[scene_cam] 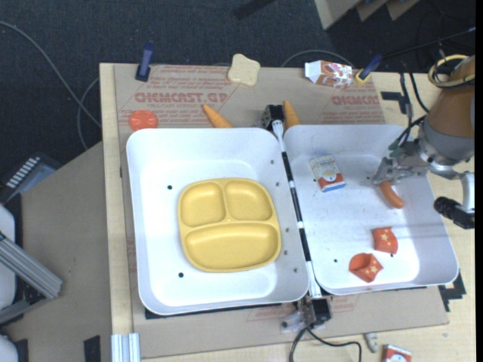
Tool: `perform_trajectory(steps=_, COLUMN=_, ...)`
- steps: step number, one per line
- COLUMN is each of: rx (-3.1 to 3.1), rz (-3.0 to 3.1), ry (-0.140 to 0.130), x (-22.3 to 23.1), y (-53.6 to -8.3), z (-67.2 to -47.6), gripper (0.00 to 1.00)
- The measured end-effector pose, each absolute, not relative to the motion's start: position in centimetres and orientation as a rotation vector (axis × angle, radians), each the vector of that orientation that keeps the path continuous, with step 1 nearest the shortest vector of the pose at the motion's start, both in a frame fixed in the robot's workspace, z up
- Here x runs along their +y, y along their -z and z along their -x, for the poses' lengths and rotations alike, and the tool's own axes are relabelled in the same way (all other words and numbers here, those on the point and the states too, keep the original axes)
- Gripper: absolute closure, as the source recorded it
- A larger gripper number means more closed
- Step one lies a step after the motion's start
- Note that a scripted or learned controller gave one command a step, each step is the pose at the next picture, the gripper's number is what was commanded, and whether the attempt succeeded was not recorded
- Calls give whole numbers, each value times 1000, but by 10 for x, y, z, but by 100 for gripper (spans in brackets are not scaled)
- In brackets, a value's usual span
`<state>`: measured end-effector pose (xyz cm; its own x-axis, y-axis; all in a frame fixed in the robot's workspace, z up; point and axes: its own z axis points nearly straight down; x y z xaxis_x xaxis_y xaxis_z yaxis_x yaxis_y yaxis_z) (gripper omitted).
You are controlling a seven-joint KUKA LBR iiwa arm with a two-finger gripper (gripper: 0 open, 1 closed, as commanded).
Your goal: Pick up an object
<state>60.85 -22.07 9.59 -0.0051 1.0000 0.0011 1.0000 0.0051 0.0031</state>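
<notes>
Two white bins sit side by side on the table (113,225). Left bin (151,164): one yellow divided plate (229,225), three compartments, lying flat near the middle. Right bin (430,262): four small items. A small carton with a red and white label (327,173) lies in the upper left part. An orange sausage-shaped piece (392,194) lies toward the upper right. Two red-orange chunks sit lower down, one (385,240) just above and right of the other (365,266), close but apart.

Arm (453,119) enters from the right, over the right bin's upper right corner. Tool (392,170) is low at the upper end of the orange sausage-shaped piece; tips look at or just above it (contact not certain at this angle). Cannot tell whether the tool is apart or together; nothing visibly clamped.

Outside the bins, on the cardboard along the far edge: a slice-of-bread toy (243,69), a small milk carton (329,72) on its side, two carrot-like orange pieces (216,117) (290,114), a round orange-red disc (143,119), a blue clip (144,60) at the far left corner. Cables trail off the near edge.
</notes>
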Motion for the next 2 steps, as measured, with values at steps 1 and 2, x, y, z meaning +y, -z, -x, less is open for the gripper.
perform_trajectory(steps=1, rx=2223, rz=-2217, ry=-5, x=-132, y=-115, z=-637, gripper=100)
perform_trajectory(steps=2, rx=2224, rz=-2220, ry=-2, x=-57, y=-185, z=-602, gripper=100)
